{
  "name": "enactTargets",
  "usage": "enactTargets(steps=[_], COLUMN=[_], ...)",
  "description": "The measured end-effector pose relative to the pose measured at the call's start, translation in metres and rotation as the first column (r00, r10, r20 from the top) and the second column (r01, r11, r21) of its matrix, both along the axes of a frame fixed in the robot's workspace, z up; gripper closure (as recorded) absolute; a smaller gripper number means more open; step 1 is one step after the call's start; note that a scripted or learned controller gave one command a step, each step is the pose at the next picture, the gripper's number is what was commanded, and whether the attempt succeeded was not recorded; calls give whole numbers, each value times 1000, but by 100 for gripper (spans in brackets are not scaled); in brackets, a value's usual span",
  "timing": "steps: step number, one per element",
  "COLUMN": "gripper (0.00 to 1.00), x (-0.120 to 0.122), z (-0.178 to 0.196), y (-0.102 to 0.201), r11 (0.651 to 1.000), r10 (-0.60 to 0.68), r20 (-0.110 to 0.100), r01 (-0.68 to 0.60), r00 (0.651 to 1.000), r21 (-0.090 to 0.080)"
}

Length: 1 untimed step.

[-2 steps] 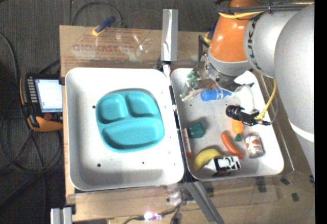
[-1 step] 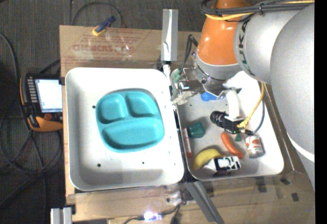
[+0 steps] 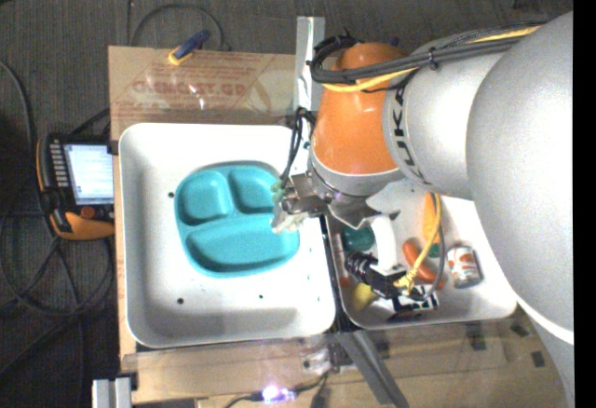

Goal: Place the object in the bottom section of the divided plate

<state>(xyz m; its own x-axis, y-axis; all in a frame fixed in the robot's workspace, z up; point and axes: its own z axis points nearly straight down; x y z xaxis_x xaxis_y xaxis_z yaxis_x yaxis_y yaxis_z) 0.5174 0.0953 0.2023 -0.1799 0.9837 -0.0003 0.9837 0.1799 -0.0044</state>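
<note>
Teal plastic divided plate (image 3: 233, 220) lies in the left shallow white bin (image 3: 149, 304), toward that bin's right edge, as we see it. Our tool (image 3: 287, 207) hangs over the plate's right rim; we cannot tell its state or any load.

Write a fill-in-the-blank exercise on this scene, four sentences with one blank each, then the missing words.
1. The divided plate is ____ in colour.
2. The plate lies in the ____ bin of the camera view.
3. The gripper hangs over the plate's ____ edge.
4. The band above the arm's wrist is ____.

Missing words: teal; left; right; orange
</note>
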Motion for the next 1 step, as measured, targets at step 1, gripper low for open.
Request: enactTargets(steps=[1], gripper=[100], x=[-27], z=[16], y=[84], r11=[993], r10=[120], r20=[2], r01=[-120], r00=[993], r21=[0])
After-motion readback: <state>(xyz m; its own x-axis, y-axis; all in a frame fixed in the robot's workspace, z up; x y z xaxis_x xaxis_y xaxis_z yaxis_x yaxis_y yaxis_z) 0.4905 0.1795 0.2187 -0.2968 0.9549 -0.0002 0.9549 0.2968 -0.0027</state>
